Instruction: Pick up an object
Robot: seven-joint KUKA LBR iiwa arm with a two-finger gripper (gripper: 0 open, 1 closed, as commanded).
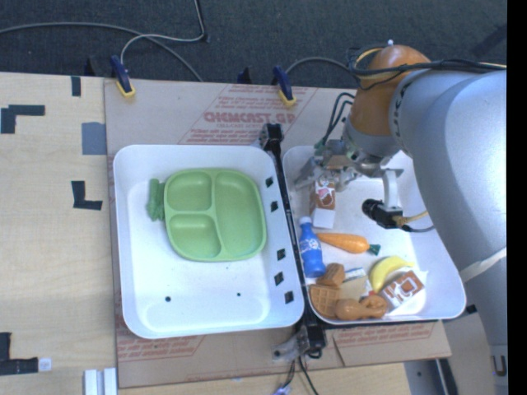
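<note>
From the overhead camera view, the grey arm (461, 155) reaches in from the right, its orange band (380, 97) sitting above the wrist over the far end of the right bin (445, 290). The gripper (329, 171) hangs low at the far left corner of that bin, right above a small brown-and-white carton (324, 202); whether its claw is apart or together, and whether it touches the carton, I cannot tell, since the wrist hides the tips. Nearer the camera from the carton lies a blue bottle (311, 250) along the bin's left wall, with an orange carrot (344, 242) just beside it to the right. Nearer still sit a yellow banana (387, 268), a brown-and-white box (403, 290) touching it, and a cluster of tan bread-like pieces (342, 295). The left bin (140, 303) holds a green divided plate (216, 214), with a small green item (154, 199) against its left edge. Two blue clamps (123, 79) pin the cardboard sheet (239, 115) under the bins.
</note>
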